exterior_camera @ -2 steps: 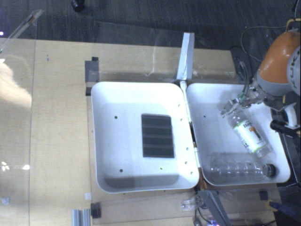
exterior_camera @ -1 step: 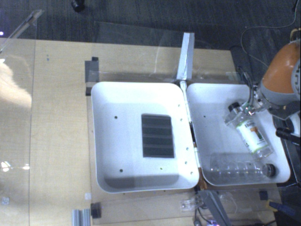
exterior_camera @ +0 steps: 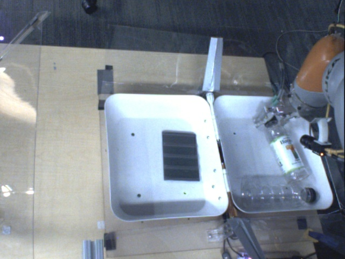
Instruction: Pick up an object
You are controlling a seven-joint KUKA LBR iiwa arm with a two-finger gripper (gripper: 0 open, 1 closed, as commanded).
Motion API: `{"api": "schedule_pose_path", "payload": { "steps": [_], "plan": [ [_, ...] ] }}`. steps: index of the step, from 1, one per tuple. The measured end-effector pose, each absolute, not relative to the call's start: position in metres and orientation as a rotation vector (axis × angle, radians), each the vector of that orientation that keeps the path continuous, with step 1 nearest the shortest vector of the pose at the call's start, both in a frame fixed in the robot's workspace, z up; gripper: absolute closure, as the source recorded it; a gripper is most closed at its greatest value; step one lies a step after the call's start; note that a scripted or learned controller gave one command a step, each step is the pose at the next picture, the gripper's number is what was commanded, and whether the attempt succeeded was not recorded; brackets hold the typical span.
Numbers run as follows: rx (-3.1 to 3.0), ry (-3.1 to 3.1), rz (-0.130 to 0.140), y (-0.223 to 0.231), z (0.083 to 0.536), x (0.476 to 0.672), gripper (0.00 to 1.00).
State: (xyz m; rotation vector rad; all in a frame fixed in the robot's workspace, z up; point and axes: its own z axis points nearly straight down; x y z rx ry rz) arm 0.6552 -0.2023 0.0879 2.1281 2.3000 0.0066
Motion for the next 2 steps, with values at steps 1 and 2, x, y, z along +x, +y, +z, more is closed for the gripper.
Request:
{"api": "schedule_pose_path", "payload": {
  "steps": [1, 2],
  "plan": [
    [2.114, 2.303, 0.011, -0.201, 0.101, 0.658, 1.00],
    [1.993, 2.421, 0.009, -0.068, 0.196, 0.646, 1.00]
  ]
}}
